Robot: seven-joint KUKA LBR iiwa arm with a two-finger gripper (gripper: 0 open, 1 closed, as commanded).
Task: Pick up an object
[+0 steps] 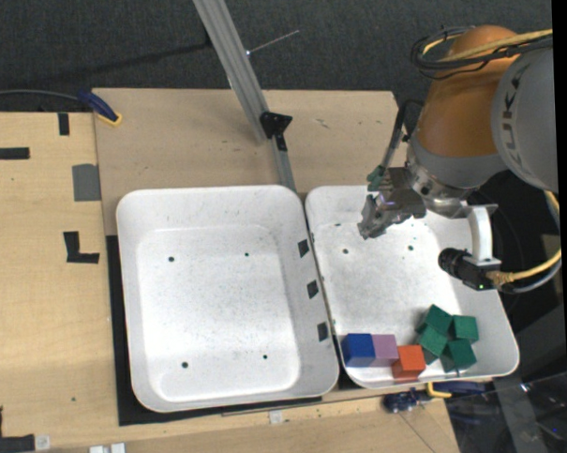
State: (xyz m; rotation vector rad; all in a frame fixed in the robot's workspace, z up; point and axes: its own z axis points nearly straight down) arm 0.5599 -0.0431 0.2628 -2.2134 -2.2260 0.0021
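Claw (375,222): you see it above the far end of the right bin (358,203), pointing down; whether its fingers are spread or pressed together cannot be told, and nothing shows between them.
Arm (466,110): grey with the orange band, just to the right of the claw and above it in the view.
Blocks: all lie well nearer to you than the claw, along the near wall of the right bin.
Blue block (358,348): nearest to the bin's left wall, almost straight below the claw in the view.
Purple block (385,347): touching the blue block on its right.
Orange block (410,360): just right of the purple one.
Green blocks (448,336): a cluster of three, right of the orange block, well apart from the claw.
Left bin (133,218): to the left of the claw, beside the right bin.
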